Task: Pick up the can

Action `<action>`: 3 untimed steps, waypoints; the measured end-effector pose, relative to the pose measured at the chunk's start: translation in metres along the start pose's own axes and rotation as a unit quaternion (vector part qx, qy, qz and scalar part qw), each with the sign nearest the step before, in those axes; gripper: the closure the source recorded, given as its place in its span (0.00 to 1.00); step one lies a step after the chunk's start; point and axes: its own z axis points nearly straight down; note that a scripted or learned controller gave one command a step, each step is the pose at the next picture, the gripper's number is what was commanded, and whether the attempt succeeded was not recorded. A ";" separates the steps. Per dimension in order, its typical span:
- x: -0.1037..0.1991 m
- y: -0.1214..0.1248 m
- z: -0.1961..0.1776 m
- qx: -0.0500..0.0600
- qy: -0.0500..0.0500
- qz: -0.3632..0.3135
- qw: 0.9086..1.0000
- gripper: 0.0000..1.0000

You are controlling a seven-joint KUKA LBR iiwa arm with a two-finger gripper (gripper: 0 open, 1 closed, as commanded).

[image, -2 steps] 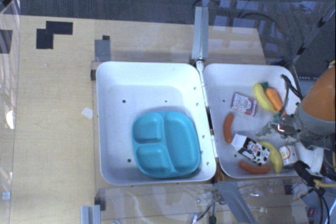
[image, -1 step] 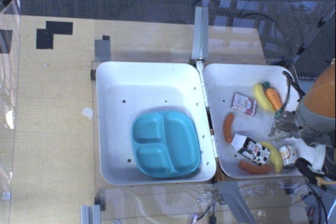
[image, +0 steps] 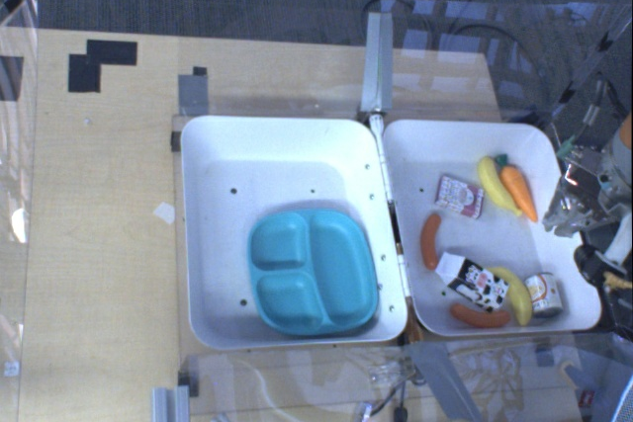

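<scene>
Plainly, the can (image: 544, 295) was crowded by a banana (image: 516, 294); a misgrasp was risked. The end effector's (image: 572, 212) state could not be told.

Beside the white bins' (image: 297, 138) shared wall: blue tray (image: 313, 272), red sausage (image: 430, 240). Further right: yellow banana (image: 495, 185), orange carrot (image: 519, 193), black-and-white carton (image: 475, 282), silver-tan can (image: 543, 295).
</scene>
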 end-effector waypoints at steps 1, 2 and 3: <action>0.000 0.000 0.000 0.000 0.000 0.000 1.000 0.00; -0.002 -0.013 0.107 -0.005 0.002 0.088 0.996 0.00; 0.014 -0.027 0.059 0.002 0.000 0.174 0.985 0.00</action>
